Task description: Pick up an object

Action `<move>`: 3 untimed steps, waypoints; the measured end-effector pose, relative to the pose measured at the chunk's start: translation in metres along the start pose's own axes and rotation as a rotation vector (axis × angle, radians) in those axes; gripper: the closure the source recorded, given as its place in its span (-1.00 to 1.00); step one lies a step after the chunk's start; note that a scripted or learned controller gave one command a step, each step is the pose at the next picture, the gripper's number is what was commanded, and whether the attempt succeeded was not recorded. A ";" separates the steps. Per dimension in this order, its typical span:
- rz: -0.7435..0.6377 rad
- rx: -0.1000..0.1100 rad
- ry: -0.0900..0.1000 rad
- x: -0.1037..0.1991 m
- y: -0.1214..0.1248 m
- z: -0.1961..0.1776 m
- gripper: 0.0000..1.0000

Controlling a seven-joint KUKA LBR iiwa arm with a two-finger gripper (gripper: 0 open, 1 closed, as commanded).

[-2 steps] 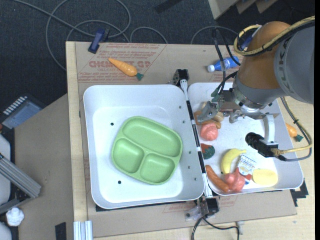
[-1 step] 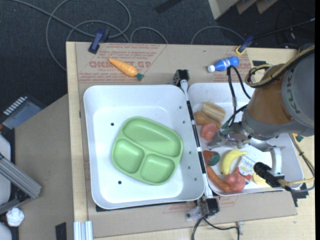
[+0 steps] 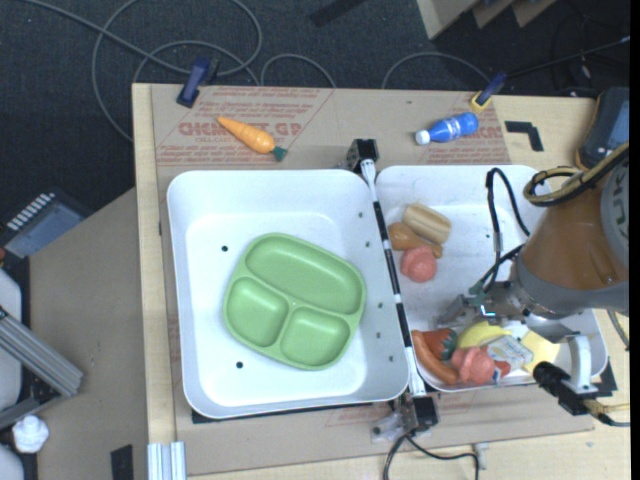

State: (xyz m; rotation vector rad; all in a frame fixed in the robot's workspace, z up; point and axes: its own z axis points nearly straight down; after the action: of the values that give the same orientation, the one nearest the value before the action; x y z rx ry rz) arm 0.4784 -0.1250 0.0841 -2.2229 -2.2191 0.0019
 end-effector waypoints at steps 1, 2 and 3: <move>-0.002 -0.002 0.000 -0.070 0.094 -0.001 -1.00; -0.004 -0.004 0.001 -0.003 0.158 -0.001 -1.00; -0.003 -0.001 0.001 0.031 0.116 0.000 -1.00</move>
State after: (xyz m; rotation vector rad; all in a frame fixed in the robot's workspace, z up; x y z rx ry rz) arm 0.5941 -0.0940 0.0844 -2.2196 -2.2219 0.0002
